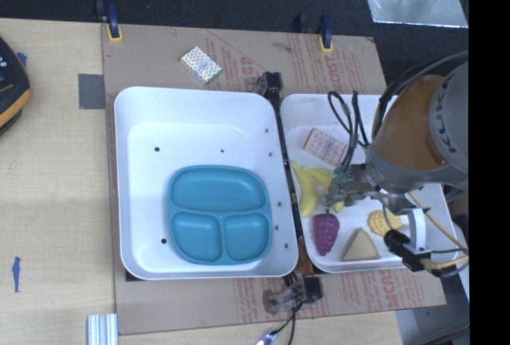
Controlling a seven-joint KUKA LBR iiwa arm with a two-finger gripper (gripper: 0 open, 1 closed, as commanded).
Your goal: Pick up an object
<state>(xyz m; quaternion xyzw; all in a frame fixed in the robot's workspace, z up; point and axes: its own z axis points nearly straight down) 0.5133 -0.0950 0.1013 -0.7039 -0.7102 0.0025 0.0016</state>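
At the lower right of the frame, in the right bin (296,111), lie a tan wedge (360,246) and purple grapes (324,231). Just above them the gripper (344,189) sits low over a yellow banana (308,186) — probably its target — though I cannot tell how its jaws stand. Left, a blue divided tray (219,213) fills the other bin (135,116).

End effector (344,190) partly hides the yellow toy (309,186).
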